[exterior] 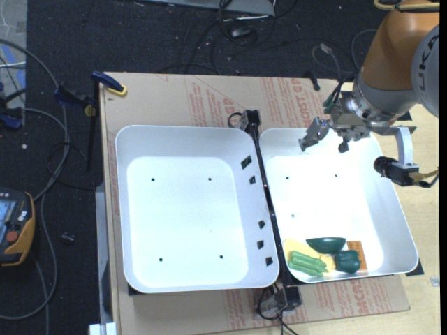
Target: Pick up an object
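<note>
Right now the grey arm with the orange band holds its jaws [325,132] above the far edge of the right white plastic bin [391,208], with nothing between them. They stand apart, I think, ready to close on something. All the small objects lie together in the near corner of this bin: a dark green bowl-shaped piece [326,244], a light green ribbed piece [307,263], a teal lump [348,261] and an orange flat piece [357,248]. Probably the jaws must travel there first. The left white bin [133,187] sits just beside, on the brown cardboard surface [181,100].
</note>
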### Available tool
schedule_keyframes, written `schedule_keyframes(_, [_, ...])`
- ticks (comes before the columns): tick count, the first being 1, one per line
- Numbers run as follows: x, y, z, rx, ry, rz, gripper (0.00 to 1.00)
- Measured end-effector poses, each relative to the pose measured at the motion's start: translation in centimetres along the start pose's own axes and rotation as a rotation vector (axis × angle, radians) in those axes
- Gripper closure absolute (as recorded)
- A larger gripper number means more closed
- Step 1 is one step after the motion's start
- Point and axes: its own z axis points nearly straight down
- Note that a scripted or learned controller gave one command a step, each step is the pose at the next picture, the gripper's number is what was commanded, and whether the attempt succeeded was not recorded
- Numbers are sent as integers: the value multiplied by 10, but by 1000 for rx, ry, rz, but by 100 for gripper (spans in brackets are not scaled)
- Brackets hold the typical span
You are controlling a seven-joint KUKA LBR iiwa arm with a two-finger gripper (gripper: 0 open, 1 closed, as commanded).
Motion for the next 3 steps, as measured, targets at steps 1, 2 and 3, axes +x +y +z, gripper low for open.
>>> schedule_keyframes(1, [0, 0, -10, -1, 0, 0, 100])
schedule_keyframes(2, [21, -78, -78, -8, 0, -1, 100])
schedule_keyframes(3, [-8, -92, -59, 1, 0, 54, 100])
